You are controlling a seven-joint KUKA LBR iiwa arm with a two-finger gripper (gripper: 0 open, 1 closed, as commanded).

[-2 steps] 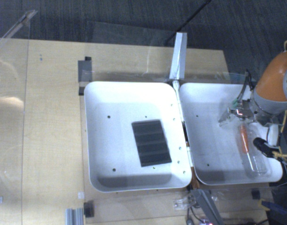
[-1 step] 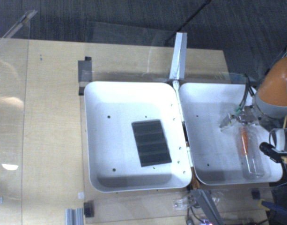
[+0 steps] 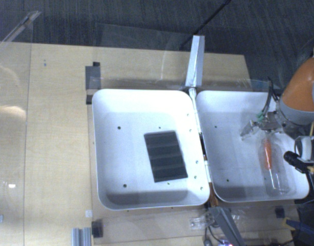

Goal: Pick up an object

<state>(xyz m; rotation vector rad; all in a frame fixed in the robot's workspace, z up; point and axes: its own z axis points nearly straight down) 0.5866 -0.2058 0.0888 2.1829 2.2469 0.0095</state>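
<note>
A dark grey ribbed rectangular pad (image 3: 165, 156) lies flat near the middle of the left bin (image 3: 108, 137). In the right bin (image 3: 223, 137) a clear plastic tube with an orange core (image 3: 270, 163) lies lengthwise near the right wall. My gripper (image 3: 262, 129) hangs over the upper right part of that bin, just above the tube's top end. Its fingers stand open, with nothing between them. The grey arm with the orange band (image 3: 302, 91) comes in from the right.
A metal post (image 3: 195, 65) rises at the back where the two bins meet. Dark clamps sit at the left bin's corners (image 3: 93, 76). Cables and brackets (image 3: 218, 224) lie along the front edge of the bench.
</note>
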